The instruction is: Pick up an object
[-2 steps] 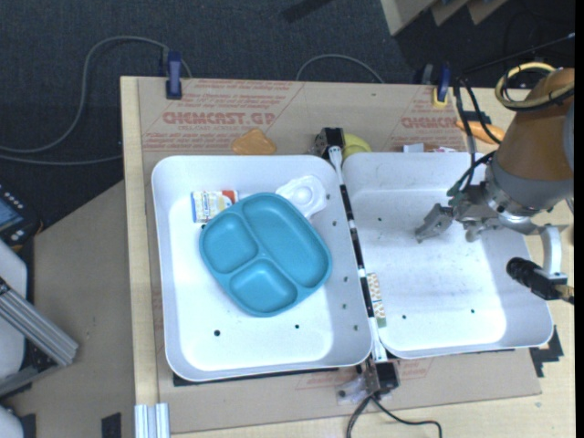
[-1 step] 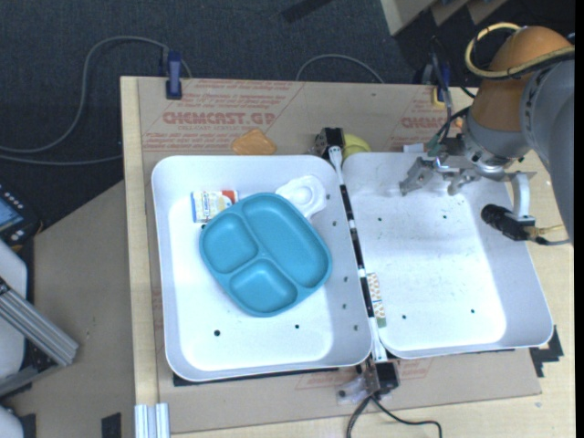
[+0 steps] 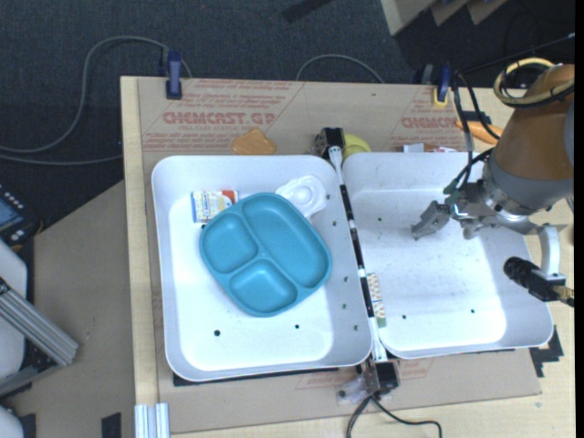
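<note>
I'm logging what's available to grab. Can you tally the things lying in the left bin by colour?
Blue: 1, the divided plate
White: 1, the small lid-like piece
Multicoloured: 1, the small packet
Total: 3

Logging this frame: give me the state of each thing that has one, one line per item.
Claw: over the right bin, fingers spread, nothing between them.
Blue divided plate: lying flat and upright in the left bin, compartments bare.
Small carton: lying flat, partly tucked under the plate's upper-left edge.
White lid-like piece: lying flat at the plate's upper-right edge.
Left bin: holds all three items.
Right bin: sits beneath the claw.
</note>
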